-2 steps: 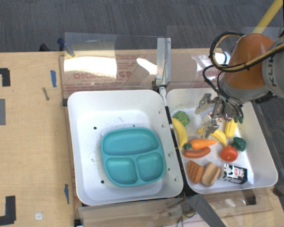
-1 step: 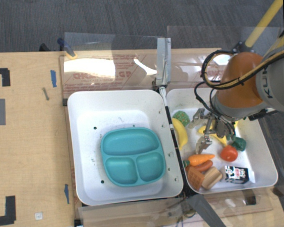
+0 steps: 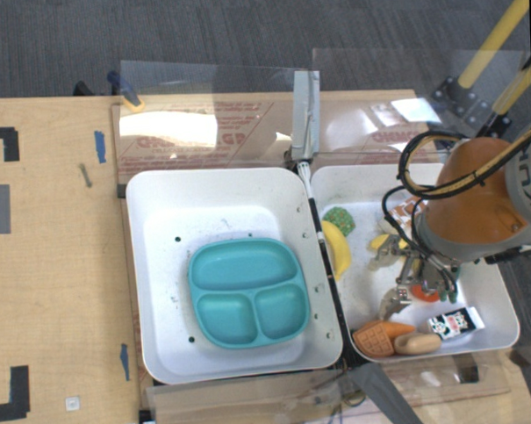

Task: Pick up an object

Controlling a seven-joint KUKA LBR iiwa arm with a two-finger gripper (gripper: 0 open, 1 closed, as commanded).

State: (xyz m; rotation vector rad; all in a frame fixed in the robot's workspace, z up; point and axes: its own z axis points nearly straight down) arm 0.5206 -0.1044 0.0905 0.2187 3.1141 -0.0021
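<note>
My gripper (image 3: 391,278) hangs low over the middle of the right bin (image 3: 499,328), below the orange wrist band. Its two metal fingers (image 3: 396,301) stand apart, open, with bare bin floor between them. A small yellow piece (image 3: 377,242) lies right by the upper finger. A red item (image 3: 424,289) shows partly under the gripper body. A yellow banana (image 3: 338,248) and a green piece (image 3: 340,219) lie to the left by the bin wall. An orange waffle-like piece (image 3: 376,337), a tan roll (image 3: 416,343) and a small black-and-white box (image 3: 452,322) lie at the front.
The left bin (image 3: 153,255) bears a teal divided plate (image 3: 248,290). A divider wall (image 3: 322,248) runs between the bins. Black cables (image 3: 405,192) loop from the arm over the right bin's back. Yellow bars (image 3: 499,29) cross the top right.
</note>
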